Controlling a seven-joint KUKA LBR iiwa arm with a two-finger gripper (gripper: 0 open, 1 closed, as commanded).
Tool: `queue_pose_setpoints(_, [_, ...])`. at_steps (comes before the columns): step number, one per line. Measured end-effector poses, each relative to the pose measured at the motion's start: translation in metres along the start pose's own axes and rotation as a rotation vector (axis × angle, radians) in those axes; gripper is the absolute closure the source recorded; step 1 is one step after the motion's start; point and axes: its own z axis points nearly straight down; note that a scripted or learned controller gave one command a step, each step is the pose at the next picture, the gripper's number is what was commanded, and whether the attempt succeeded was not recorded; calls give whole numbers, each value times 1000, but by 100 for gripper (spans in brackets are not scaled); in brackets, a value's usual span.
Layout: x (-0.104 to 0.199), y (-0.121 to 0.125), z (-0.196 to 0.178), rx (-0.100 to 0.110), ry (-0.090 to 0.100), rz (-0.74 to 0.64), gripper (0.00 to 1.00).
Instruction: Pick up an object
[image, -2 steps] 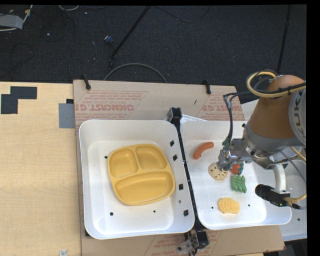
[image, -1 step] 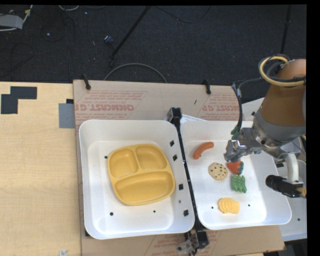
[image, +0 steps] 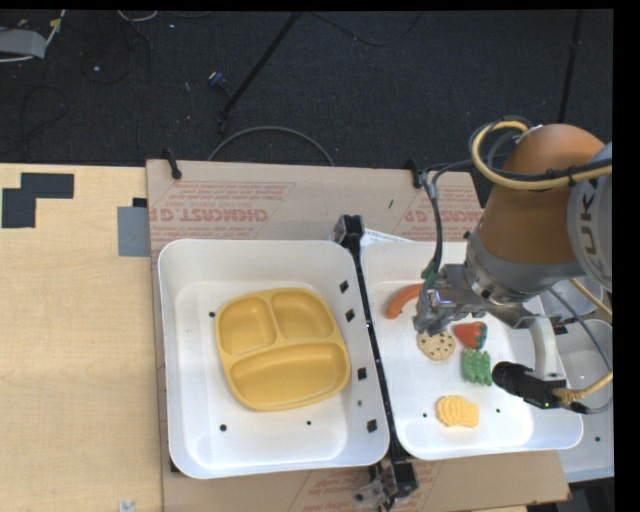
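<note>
In the right bin lie several toy foods: an orange carrot-like piece, a round tan cookie, a red piece, a green piece and a yellow corn-like piece. My gripper hangs low over the bin, just above the cookie, between the orange piece and the red piece. The wrist and arm body cover the fingers from above, so nothing shows between them.
The left bin holds a yellow divided plate. A black divider runs between the two bins. The big grey and orange arm overhangs the right bin's far right part, with cables trailing at the right.
</note>
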Motion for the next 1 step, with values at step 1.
queue_pose_setpoints(1, [53,-6,17,1,-1,1,100])
